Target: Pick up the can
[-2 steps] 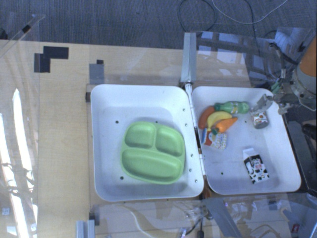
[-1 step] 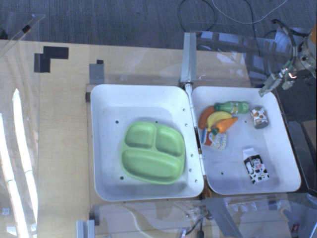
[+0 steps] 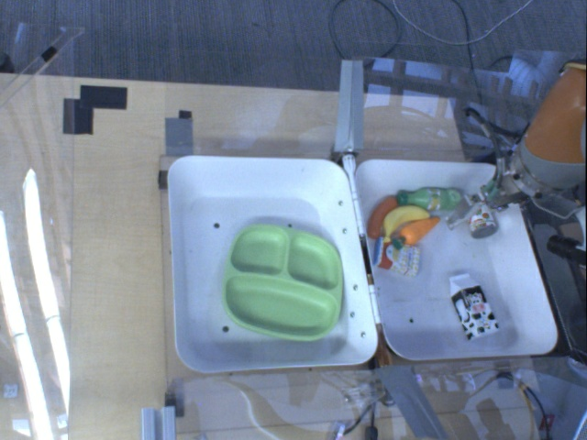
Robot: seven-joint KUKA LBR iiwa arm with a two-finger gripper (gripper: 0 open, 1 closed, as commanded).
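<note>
On the pale wooden surface [image 3: 101, 246] two shallow white bins sit side by side, their inner rims touching. The left bin [image 3: 193, 337] holds a light green plastic plate with three compartments [image 3: 284, 282], lying flat near its middle. The right bin [image 3: 532, 333] holds a cluster near its upper left: a green plastic bottle [image 3: 429, 197] lying on its side, a yellow toy banana [image 3: 406, 216] just below it, an orange toy carrot [image 3: 417, 231] and a small crumpled red, white and blue packet [image 3: 401, 258]. A small black-and-white patterned carton [image 3: 474, 311] lies apart toward the lower right.

The small silver metal can [image 3: 483, 222] lies in the upper right part of the right bin, just under the hand [image 3: 495, 193] of the grey arm with its orange band [image 3: 558, 122]; I cannot tell whether the hand is open, closed or gripping it.

Beyond the surface lies dark grey carpet [image 3: 183, 16] with thin black cables [image 3: 367, 26] looping across it. Black tape marks [image 3: 92, 106] sit on the surface at upper left.
</note>
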